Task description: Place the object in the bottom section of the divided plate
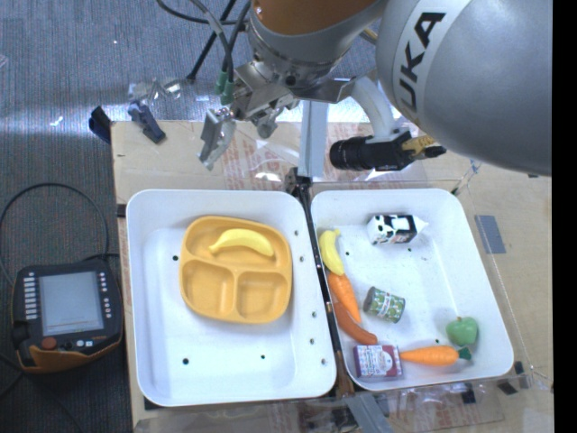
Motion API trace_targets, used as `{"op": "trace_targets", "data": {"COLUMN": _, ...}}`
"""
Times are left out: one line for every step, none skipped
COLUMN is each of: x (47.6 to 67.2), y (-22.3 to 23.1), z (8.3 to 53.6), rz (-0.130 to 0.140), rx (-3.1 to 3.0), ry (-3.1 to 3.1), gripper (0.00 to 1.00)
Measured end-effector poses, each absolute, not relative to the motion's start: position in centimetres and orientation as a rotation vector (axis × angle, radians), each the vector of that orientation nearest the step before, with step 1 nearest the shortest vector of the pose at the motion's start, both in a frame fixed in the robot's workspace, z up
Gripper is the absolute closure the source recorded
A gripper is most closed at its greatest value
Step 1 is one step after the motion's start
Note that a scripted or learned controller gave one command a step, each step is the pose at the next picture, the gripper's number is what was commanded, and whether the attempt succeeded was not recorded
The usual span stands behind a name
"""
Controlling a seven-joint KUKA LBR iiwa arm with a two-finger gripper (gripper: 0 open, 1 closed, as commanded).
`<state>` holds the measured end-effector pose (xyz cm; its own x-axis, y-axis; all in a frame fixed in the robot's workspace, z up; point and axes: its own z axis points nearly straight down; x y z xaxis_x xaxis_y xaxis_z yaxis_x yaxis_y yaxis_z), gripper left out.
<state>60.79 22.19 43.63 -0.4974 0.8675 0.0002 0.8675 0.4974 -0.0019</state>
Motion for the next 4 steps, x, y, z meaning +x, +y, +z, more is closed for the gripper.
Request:
{"op": "trace_targets", "data": {"x": 60.8, "y": 22.2, "z": 43.6, "rz": 0.003, "rx": -1.574, "ry": -2.717, "gripper": 0.0}}
{"op": "trace_targets", "data": {"x": 60.8, "y": 22.2, "z": 43.6, "rz": 0.003, "rx": -1.574, "ry": -2.717, "gripper": 0.0}}
{"op": "trace_targets", "data": {"x": 60.8, "y": 22.2, "z": 43.6, "rz": 0.003, "rx": -1.574, "ry": -2.717, "gripper": 0.0}}
{"op": "trace_targets", "data": {"x": 62.3, "y": 20.8, "z": 43.6, "rz": 0.003, "rx": -1.614, "ry": -2.694, "gripper": 0.0}}
